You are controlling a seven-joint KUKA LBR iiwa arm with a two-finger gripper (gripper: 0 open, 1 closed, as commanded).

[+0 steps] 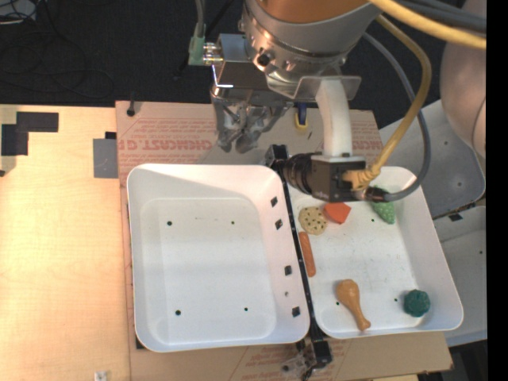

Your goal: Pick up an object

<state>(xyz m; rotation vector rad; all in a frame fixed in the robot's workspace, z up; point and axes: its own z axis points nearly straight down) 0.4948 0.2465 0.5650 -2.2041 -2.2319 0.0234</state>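
- White plastic forms both bins: the left bin (206,268) and the right bin (381,256) sit side by side on a brown cardboard sheet (167,137) laid over the pale wooden desk (55,252).
- All the candidates lie in the right bin.
  - A speckled cookie (313,220) sits at the far end with a red piece (338,213) just beside it.
  - A green piece (386,211) lies near the far right wall.
  - An orange stick (306,254) runs along the left wall.
  - A tan drumstick (353,302) lies in the near middle.
  - A dark green ball (416,302) sits by the near right corner.
- The jaws hang above the cardboard, behind the left bin's far rim and over none of these things. They are blurred, so I cannot tell whether they stand wide or narrow. Nothing shows between them.
- The step in hand looks like choosing a target and moving over it.
- The drumstick seems the best choice, lying well apart from its neighbours and the walls. Centre over its thin shaft, turn to cross it, come straight down, then close.
- The orange stick hugs the wall, leaving little room on that side. The cookie lies flat, crowded by the red piece.
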